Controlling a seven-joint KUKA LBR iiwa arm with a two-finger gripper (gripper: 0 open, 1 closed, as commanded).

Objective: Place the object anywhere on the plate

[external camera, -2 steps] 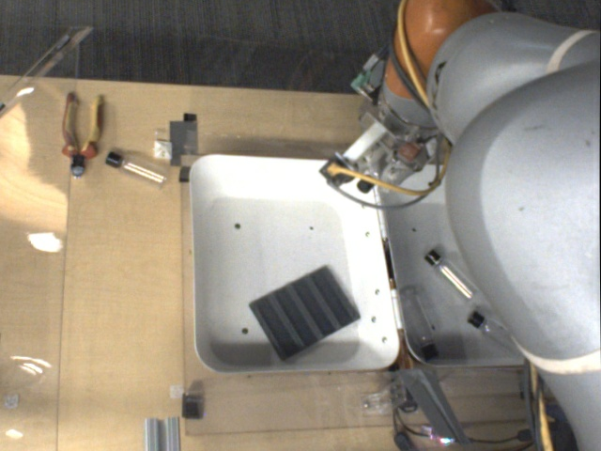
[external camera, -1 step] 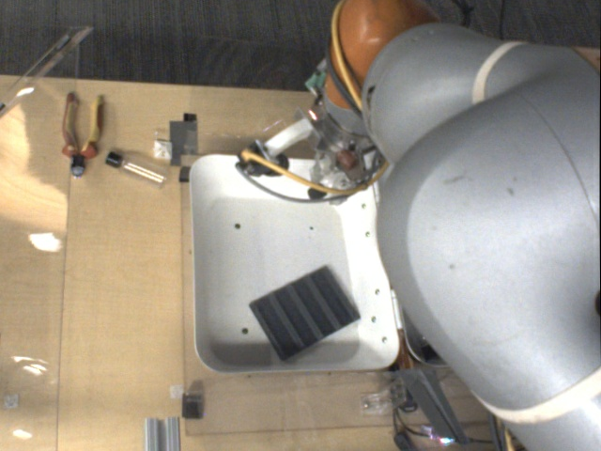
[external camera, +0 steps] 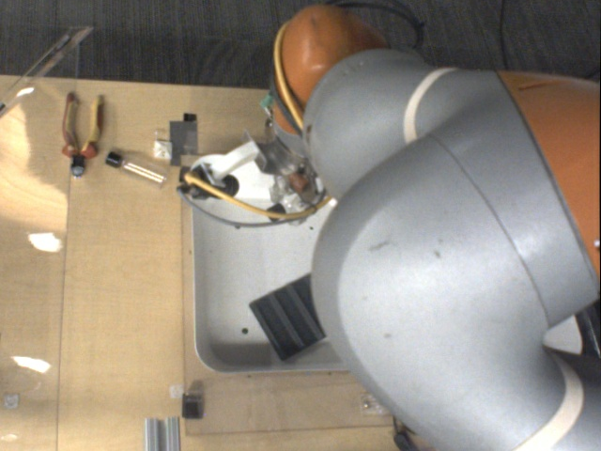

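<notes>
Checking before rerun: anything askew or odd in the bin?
The black ridged block lies tilted at an angle in the white bin, near its front wall. The grey arm covers most of the bin, so the rest can't be judged. Pliers lie loose on the bench.

Block (external camera: 289,318) in bin (external camera: 218,350); pliers (external camera: 81,130) on bench (external camera: 113,289), left of bin.

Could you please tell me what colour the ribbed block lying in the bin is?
The ribbed block is black, shown in the camera view against the white bin floor.
</notes>
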